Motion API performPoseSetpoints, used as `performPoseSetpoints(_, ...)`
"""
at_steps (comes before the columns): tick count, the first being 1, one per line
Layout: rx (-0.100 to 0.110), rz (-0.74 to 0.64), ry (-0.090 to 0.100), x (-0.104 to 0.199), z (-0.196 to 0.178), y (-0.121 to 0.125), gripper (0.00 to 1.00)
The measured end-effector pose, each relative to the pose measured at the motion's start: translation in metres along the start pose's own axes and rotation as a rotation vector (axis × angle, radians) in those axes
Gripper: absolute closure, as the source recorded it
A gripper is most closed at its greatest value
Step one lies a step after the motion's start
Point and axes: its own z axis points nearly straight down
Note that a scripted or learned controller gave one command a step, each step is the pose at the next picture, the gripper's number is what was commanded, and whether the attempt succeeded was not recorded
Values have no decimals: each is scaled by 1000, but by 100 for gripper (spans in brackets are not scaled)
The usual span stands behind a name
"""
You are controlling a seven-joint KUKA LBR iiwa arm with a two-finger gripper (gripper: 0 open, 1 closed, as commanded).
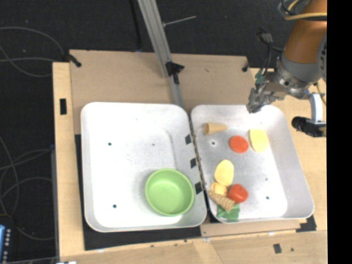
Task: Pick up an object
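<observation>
Bins point(137, 120): white plastic, matt, faintly speckled
Bowl point(169, 192): green plastic, smooth, soft sheen
Bench point(121, 76): brown board, matt, perhaps cardboard
Arm point(303, 37): orange band glossy
Pole point(155, 29): pale ribbed metal

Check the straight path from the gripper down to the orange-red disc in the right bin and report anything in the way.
Nothing visible blocks it. The gripper hangs over the right bin's far rim, and only bare bin floor lies between it and the orange-red disc. The yellow piece sits just beside the disc, on its right in the view, off that line.
</observation>
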Motion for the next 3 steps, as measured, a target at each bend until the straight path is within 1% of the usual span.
performPoseSetpoints(1,1,3,-2,52,9,-14,100)
performPoseSetpoints(2,1,2,-1,111,8,-22,100)
performPoseSetpoints(3,2,-1,1,169,-3,-37,100)
